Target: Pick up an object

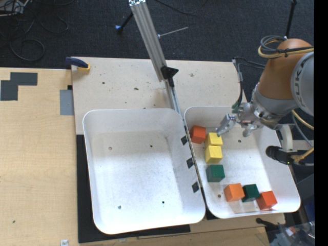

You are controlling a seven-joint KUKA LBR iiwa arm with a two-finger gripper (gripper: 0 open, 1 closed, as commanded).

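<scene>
The right bin [287,188] holds several small blocks. An orange-red block [198,134] lies near its left wall, with two yellow blocks [216,139] [213,153] beside and below it, then a green block [216,172]. At the front lie an orange block [234,192], a dark green block [251,191] and a red block [266,200]. My gripper [237,127] hangs over the back of this bin, open, its fingers spread with nothing between them. The left fingertip [224,126] is just above the upper yellow block.
The left bin [97,137] stands beside the right one, with black clips along the shared wall [188,152]. A slanted aluminium bar [151,40] rises behind the bins. The arm's orange band [284,65] and cables crowd the right side.
</scene>
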